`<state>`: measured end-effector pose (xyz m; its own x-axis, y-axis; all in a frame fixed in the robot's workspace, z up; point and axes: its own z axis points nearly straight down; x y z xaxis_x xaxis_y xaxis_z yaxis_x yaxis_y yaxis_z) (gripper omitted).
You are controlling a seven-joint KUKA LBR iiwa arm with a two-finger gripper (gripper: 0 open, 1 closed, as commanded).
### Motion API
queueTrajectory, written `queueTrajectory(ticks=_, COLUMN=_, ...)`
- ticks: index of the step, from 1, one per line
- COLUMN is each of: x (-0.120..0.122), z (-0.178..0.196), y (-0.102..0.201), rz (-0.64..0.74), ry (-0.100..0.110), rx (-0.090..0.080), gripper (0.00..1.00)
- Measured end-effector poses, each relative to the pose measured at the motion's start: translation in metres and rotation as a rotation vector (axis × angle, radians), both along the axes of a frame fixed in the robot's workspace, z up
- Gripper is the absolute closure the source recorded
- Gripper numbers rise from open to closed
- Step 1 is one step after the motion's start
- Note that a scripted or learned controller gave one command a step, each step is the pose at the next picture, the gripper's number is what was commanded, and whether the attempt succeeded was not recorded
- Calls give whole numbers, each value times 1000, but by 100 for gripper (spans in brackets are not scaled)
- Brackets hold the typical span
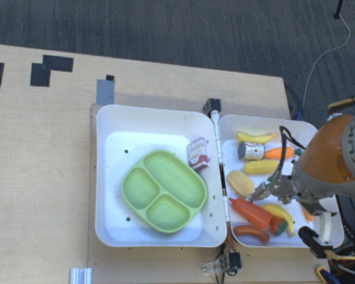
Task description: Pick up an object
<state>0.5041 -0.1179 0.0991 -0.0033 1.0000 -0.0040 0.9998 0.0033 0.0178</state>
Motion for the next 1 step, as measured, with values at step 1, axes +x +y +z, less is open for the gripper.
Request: queueTrajectory(ticks=1, x=-13, z=-11, y=33, rz=-2, ry=2, rx=-2, gripper=0)
